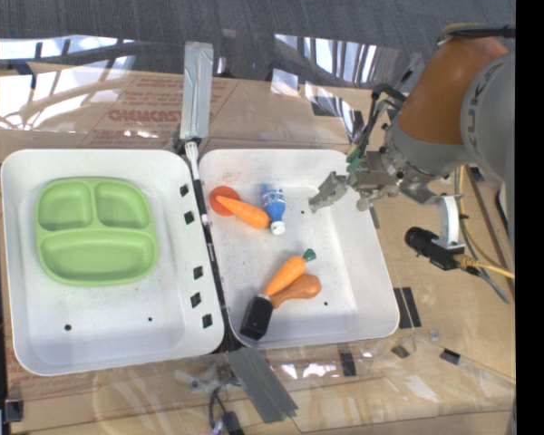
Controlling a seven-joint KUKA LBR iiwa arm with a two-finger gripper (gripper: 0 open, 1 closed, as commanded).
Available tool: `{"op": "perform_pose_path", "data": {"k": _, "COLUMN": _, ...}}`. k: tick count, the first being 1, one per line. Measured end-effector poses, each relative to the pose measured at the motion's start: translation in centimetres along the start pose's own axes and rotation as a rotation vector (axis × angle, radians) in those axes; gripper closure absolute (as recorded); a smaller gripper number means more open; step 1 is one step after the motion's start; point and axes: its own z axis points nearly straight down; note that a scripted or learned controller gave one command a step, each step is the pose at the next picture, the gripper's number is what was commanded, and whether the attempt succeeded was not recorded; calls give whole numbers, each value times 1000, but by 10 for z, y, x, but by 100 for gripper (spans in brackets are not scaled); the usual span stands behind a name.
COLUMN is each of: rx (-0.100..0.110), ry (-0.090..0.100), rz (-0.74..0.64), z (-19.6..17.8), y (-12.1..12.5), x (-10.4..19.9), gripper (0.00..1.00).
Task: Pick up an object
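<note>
Over the right-hand shallow white bin (367, 306), near its upper right edge, the grey two-finger gripper (344, 191) hangs w/ nothing between its fingers; they look spread apart, though the slanted view blurs them, so that's prob. not certain. Candidates all lie in this bin: small blue-and-white bottle (273, 207) nearest the tool, orange carrot-shaped toy (238, 208) just beside it to the left, another orange carrot w/ green top (286, 275) lower down, touching a brown drumstick-like piece (301, 288), and a black block (256, 316) at the bottom wall. Left bin (18, 333) bears a green plastic divided tray (95, 230).

Best bet: the bottle. Centre over it, turn fingers across its narrow width, descend straight, avoid nudging the adjacent carrot, close only once low enough.
</note>
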Motion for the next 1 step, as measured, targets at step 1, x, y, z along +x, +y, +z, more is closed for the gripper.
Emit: {"op": "perform_pose_path", "data": {"k": 1, "rx": 4, "ry": 0, "rz": 51, "z": 143, "y": 37, "x": 56, "gripper": 0}}
